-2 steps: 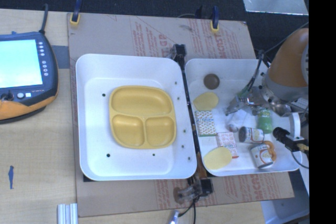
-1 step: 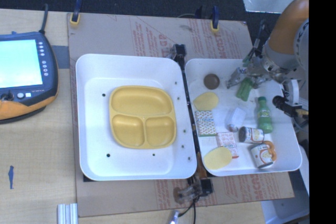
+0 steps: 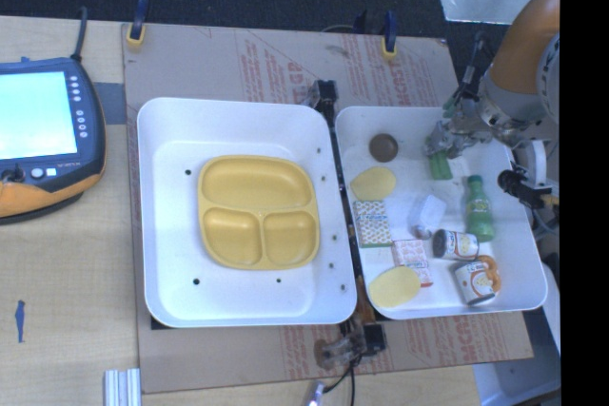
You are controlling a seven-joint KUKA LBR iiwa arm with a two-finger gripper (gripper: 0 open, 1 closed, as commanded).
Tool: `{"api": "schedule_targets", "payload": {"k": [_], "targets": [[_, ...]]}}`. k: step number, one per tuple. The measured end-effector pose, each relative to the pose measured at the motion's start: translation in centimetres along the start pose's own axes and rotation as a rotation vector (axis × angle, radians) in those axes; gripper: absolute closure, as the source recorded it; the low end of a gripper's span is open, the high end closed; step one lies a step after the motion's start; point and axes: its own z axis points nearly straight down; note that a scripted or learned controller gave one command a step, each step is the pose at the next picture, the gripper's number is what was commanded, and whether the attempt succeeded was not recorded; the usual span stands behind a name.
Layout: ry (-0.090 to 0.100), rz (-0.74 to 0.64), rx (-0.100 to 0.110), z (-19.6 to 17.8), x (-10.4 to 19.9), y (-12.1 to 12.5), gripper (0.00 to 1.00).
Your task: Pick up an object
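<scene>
My gripper (image 3: 444, 145) hangs low over the back right part of the right bin (image 3: 533, 295). A small green object (image 3: 439, 167) lies right under its tip, touching or nearly so; whether it is gripped I cannot tell. Spread through the same bin are a brown round disc (image 3: 383, 147), a yellow oval piece (image 3: 373, 183), a patterned packet (image 3: 371, 225), a crumpled clear wrapper (image 3: 425, 208), a green bottle (image 3: 479, 207), a small jar on its side (image 3: 459, 244), a tin (image 3: 476, 281), a small card (image 3: 412, 254) and a second yellow oval (image 3: 395, 286).
The left bin (image 3: 162, 204) holds a yellow divided tray (image 3: 258, 210). A tablet controller (image 3: 38, 133) lies on the bench at far left. The arm's orange band (image 3: 533, 43) stands over the right bin's back right corner. Clamps (image 3: 388, 31) hold the cardboard at the back.
</scene>
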Motion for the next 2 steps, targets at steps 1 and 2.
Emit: {"api": "schedule_targets", "payload": {"k": [1, 2], "targets": [[0.0, 0.004, -0.002, -7.3, 1.6, -1.6, 1.0], [0.001, 0.004, -0.001, -9.8, 5.5, 0.0, 1.0]]}}
